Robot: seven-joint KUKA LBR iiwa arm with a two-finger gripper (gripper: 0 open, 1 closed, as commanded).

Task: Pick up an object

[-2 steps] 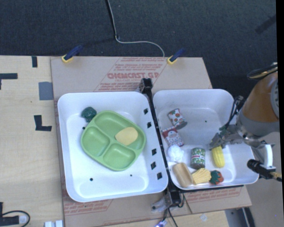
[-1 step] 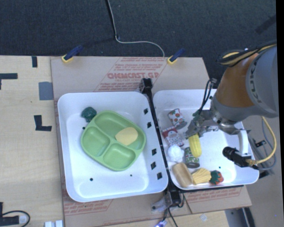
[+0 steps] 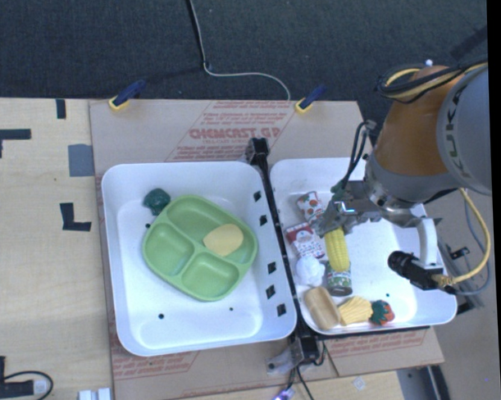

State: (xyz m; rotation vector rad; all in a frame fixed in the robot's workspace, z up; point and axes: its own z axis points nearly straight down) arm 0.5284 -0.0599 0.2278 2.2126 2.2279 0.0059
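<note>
In the right bin [image 3: 418,312], the gripper [image 3: 340,218] hangs low over a pile of toy food. I cannot tell how the gripper is set, because the metal parts blur together from up here. I see nothing held in it.

Right under the gripper, and just below it in the picture, lies the corn cob [image 3: 337,249]. It is yellow and lies lengthwise, pointing away from the gripper. To the gripper's left are a small red and white packet [image 3: 309,205] and a flat wrapper [image 3: 304,242]. Past the far end of the corn sits a little dark jar [image 3: 339,282]. Further down from the gripper are a bread roll [image 3: 321,307], a yellow wedge [image 3: 355,311] and a red berry toy [image 3: 382,312].

Far off to the gripper's left, in the left bin [image 3: 121,241], a green plate [image 3: 187,271] holds a yellow lump [image 3: 223,239]. A dark green thing [image 3: 157,200] sits beside the plate.

I think the arm is at the reaching step, going for the corn. Next it needs to drop straight down so one finger goes on each long side of the cob, squeeze, then lift. The wrapper is touching the corn, so it could get pinched too.
</note>
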